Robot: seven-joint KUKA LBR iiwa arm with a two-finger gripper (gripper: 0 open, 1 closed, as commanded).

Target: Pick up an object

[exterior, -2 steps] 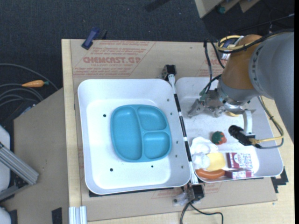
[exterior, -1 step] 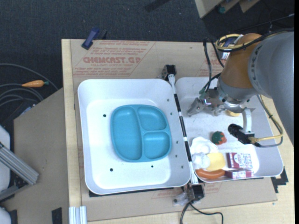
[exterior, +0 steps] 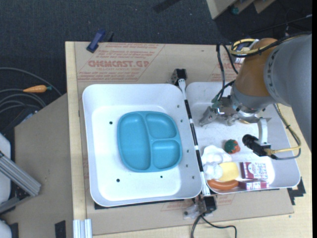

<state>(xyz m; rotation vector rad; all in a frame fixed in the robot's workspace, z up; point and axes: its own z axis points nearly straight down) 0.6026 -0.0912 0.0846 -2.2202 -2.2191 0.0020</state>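
My gripper (exterior: 218, 118) hangs over the upper left part of the right bin (exterior: 205, 94), open, with nothing between its fingers. Below it, toward the bin's front, lie a small red and green ball-like toy (exterior: 230, 146), a white crumpled piece (exterior: 213, 157), a yellow block (exterior: 229, 170), a brown sausage (exterior: 224, 184) and a red and white carton (exterior: 257, 173). The gripper is apart from all of them, and the red toy is the nearest.
A blue divided plate (exterior: 148, 140) lies in the middle of the left bin (exterior: 91, 100). The grey arm with its orange band (exterior: 255, 73) covers the right bin's upper right. A black plug on a yellow cable (exterior: 253, 144) hangs beside the red toy.
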